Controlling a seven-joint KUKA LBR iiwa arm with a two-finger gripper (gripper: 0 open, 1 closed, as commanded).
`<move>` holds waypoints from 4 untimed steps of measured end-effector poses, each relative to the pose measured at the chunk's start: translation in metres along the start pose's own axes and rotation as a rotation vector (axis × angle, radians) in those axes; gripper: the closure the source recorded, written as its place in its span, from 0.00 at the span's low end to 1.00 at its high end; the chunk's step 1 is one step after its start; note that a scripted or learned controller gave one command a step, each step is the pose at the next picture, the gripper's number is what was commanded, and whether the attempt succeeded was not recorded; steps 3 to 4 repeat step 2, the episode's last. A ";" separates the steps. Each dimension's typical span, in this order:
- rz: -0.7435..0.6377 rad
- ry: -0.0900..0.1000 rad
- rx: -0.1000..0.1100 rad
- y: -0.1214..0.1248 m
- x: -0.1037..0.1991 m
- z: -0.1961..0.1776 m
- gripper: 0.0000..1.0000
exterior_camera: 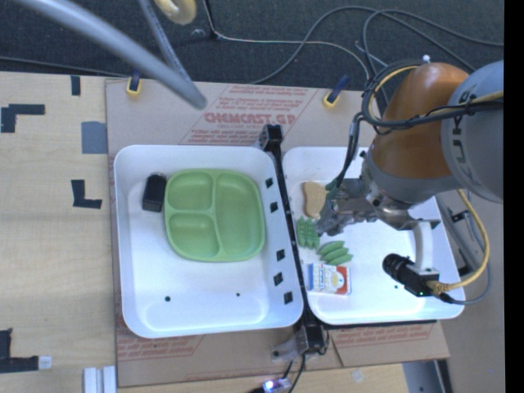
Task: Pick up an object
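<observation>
Right now my gripper point(334, 213) hangs low over the right bin point(385, 305), at its left side, just above a cluster of small items. Whether anything sits in my grasp I cannot tell from this slanted view, and the state of the grasping end is hidden by my own wrist, so I count the pick as not yet done: nothing shows lifted, and the grab and raise both look to be ahead.

Candidates lie close together beneath me. A tan, rounded piece point(313, 197), bread-like and matte, sits nearest the divider. Just below it is a green leafy-looking toy point(307, 233) with a bumpy outline, and beside that a green pea pod point(334, 252), smooth and slim. Further down lies a small flat carton point(329, 279), white with red and blue print, boxy with crisp edges.

The left bin point(139, 301) holds a pale green compartment plate point(214, 214), glossy plastic with three wells, and a small black block point(154, 192) touching its left edge.
</observation>
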State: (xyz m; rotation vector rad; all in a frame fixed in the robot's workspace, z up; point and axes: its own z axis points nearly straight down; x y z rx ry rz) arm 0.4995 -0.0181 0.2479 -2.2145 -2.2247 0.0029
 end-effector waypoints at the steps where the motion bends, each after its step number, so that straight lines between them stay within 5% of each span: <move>1: -0.001 0.000 0.001 0.005 0.043 0.010 1.00; 2: -0.003 0.000 -0.001 0.010 0.104 0.009 1.00; 4: -0.003 0.000 -0.001 0.010 0.104 0.009 1.00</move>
